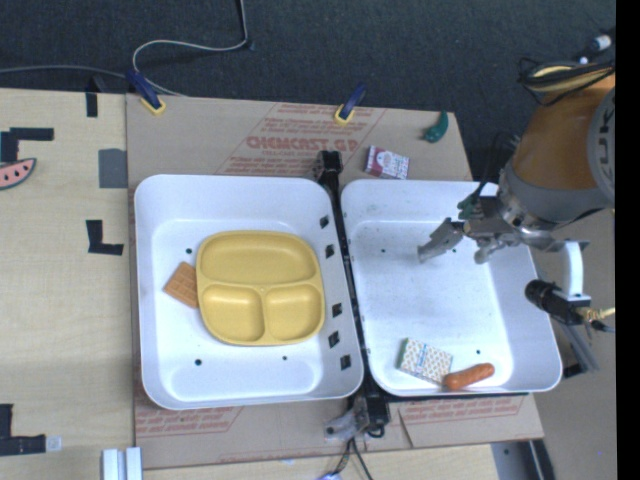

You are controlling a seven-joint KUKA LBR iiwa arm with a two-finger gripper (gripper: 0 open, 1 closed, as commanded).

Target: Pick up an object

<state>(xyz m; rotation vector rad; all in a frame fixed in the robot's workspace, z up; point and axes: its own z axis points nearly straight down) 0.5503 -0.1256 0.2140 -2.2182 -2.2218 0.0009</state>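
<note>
A: Fingers (pixel 458 244) spread apart, nothing between them. One grey tip points left and down over the bare middle of the right bin (pixel 400 268), the other sits nearer the wrist.

B: So where is anything worth picking?

A: At the near edge of that same bin: a small patterned packet (pixel 425 360) and an orange carrot-shaped toy (pixel 468 376), just beside each other, close to touching. Both are well apart from the fingers.

B: What worries you?

A: If the arm (pixel 560 158) drops straight down from here, I judge it closes on bare floor. And the two items lie tight against the near wall, so a descent there may strike the rim or pinch both at once, and one would likely slip out.

B: The packet looks flat.

A: It does; flat things tend to slide under the tips, not rise between them. The toy is rounded and may roll.

B: And the left bin (pixel 160 268)?

A: A yellow divided plate (pixel 262 286) with a tan wafer-like piece (pixel 182 286) tucked at its left edge. The plate is probably too wide to clasp.
</note>
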